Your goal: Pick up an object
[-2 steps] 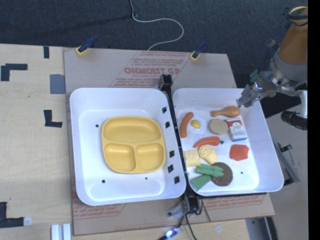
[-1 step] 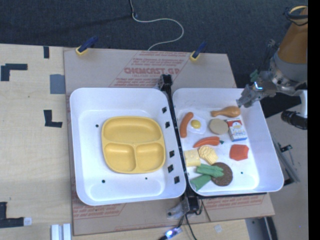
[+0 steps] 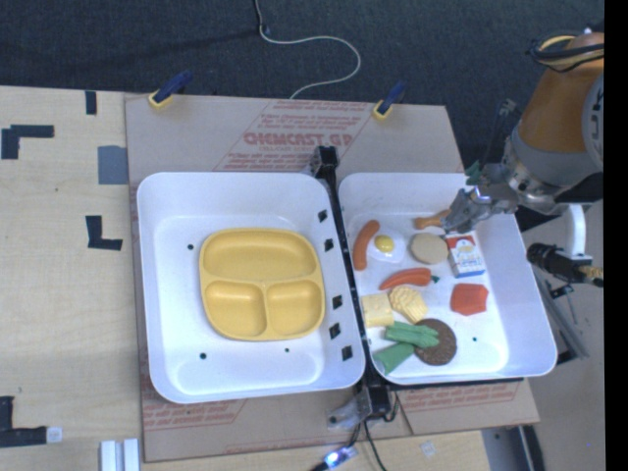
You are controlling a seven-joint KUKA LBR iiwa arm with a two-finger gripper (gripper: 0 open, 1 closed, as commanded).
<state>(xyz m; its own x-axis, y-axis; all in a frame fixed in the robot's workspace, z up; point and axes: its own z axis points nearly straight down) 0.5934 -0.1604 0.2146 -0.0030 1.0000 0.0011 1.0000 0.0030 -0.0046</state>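
Note:
The right bin (image 3: 520, 292) holds several toy foods: a brown sausage (image 3: 364, 244), a fried egg (image 3: 384, 245), a beige round piece (image 3: 428, 249), a small red and white carton (image 3: 465, 256), an orange carrot (image 3: 405, 279), a red piece (image 3: 469, 299), yellow pieces (image 3: 392, 307), green leaves (image 3: 405, 340) and a brown patty (image 3: 438, 344). My gripper (image 3: 459, 214) hangs over the bin's upper right part, just above the beige piece and the carton. A brown piece (image 3: 427, 223) lies just left of it.
The left bin (image 3: 167, 214) holds a yellow divided tray (image 3: 262, 283). Black clips run along the seam between the bins (image 3: 337, 253). Both bins rest on cardboard (image 3: 285, 135) with blue and yellow clamps at its far corners. A white cable (image 3: 314, 47) lies behind.

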